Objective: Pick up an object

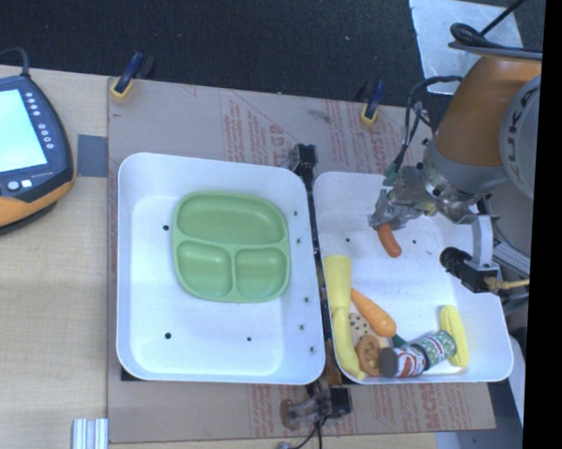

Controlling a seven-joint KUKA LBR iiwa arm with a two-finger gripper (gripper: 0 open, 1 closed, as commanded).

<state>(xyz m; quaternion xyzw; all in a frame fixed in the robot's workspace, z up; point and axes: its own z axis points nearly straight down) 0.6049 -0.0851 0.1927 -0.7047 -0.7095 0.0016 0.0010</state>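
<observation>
The wooden bench [51, 301] holds a sheet of brown cardboard [221, 122], and two white bins sit on it side by side. The left bin [143, 343] holds a green plate [231, 245] with three hollows. The right bin [419, 282] holds the toy food. The big grey arm [489, 117] with its orange band comes in from the right and bends down over the back of the right bin. Its gripper [392, 220] hangs low there. A small orange hot dog [389, 240] is right under the gripper's tip, touching it or almost touching it. The hot dog's long side runs on a slant, with its top end up and left by the gripper and its other end pointing down and right toward the middle of the bin. I cannot tell if the gripper has hold of it or if it only lies on the bin floor. Near the front of the bin lies a carrot [374, 312], pointing up-left and down-right too. Beside it a long banana [340, 316] runs along the bin's left wall. A small bottle [425, 353] with a red and green label lies tipped over at the front, and a yellow corn cob [455, 335] lies just right of it. A grey and orange screen pad [17, 149] rests on the bench at the far left.
</observation>
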